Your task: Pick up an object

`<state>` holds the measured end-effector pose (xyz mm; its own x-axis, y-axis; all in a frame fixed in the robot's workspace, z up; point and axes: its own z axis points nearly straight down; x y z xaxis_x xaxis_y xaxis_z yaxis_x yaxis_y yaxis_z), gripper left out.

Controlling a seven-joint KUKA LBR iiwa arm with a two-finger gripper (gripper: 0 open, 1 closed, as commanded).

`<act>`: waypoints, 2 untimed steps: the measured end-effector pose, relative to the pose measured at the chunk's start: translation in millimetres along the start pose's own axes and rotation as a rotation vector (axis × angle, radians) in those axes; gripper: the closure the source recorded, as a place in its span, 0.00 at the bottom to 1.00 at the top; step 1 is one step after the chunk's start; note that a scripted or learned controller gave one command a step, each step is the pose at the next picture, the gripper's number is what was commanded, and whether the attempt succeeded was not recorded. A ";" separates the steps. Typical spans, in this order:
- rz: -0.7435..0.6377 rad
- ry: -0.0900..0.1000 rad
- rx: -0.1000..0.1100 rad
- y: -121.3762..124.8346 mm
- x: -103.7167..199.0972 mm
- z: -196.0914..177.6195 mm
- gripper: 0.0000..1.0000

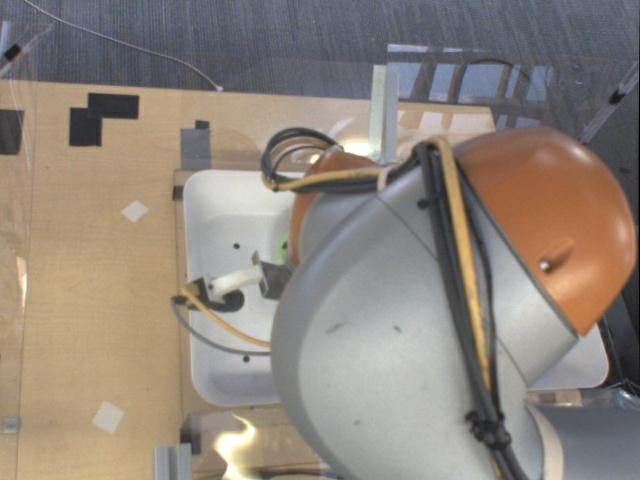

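Observation:
My grey arm with its orange band (540, 218) looms over both bins and hides most of them. The gripper (268, 276) pokes out from under the arm, low over the floor of the left white bin (205, 208). A thin sliver of something green (285, 250) shows at the arm's edge, just right of the gripper; the rest of it is hidden. I see nothing between the gripper and the bin floor on its left side.
A corner of the right bin (592, 366) peeks out below the orange band. Wooden bench (90, 298) lies to the left, with black marks (100, 116). A grey bracket (196, 146) and an upright metal post (384, 108) stand behind the left bin.

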<state>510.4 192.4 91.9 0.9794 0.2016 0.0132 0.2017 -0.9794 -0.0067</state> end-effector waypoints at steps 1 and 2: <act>-0.029 -0.004 0.000 -49.6 -10.4 -218.0 1.00; -0.004 -0.005 0.001 -42.3 -13.2 1.3 1.00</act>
<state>489.0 231.2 90.7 0.9787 0.2051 0.0080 0.2052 -0.9787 -0.0074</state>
